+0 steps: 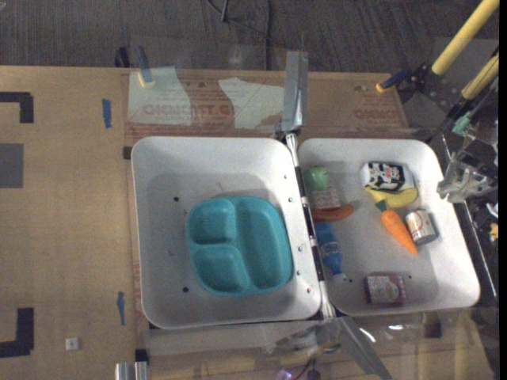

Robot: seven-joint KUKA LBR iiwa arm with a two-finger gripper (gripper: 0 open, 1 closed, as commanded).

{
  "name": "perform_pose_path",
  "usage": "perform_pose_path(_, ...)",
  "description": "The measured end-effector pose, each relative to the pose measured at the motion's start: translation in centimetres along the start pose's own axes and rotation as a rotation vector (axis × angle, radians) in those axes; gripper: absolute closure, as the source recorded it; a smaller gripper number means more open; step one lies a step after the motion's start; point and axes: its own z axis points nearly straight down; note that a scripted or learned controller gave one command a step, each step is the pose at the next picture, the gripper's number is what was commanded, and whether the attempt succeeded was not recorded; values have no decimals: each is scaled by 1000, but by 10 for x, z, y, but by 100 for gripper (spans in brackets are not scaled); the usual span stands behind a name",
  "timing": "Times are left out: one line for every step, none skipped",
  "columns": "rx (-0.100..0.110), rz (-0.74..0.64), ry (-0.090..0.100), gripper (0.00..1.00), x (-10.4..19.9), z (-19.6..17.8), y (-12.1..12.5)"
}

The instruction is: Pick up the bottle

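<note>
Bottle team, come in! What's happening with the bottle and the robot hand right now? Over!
Gripper at right bin's right rim, holding nothing. Bottle lies untouched along that bin's left wall. Carrot and can lie between them.

A teal divided tray (238, 244) is seated in the left bin (158, 172). In the right bin (451, 236), a carrot (398, 230) is laid between a banana (400, 199) and a small can (421, 226), with a cow-patterned item (386, 175) behind. A dark red can (385, 288) is placed near the front wall.
</note>
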Motion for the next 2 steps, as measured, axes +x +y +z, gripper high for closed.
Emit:
perform_pose_path(-1,147,0,100,-50,-17,20)
perform_pose_path(1,188,0,100,-37,-91,35)
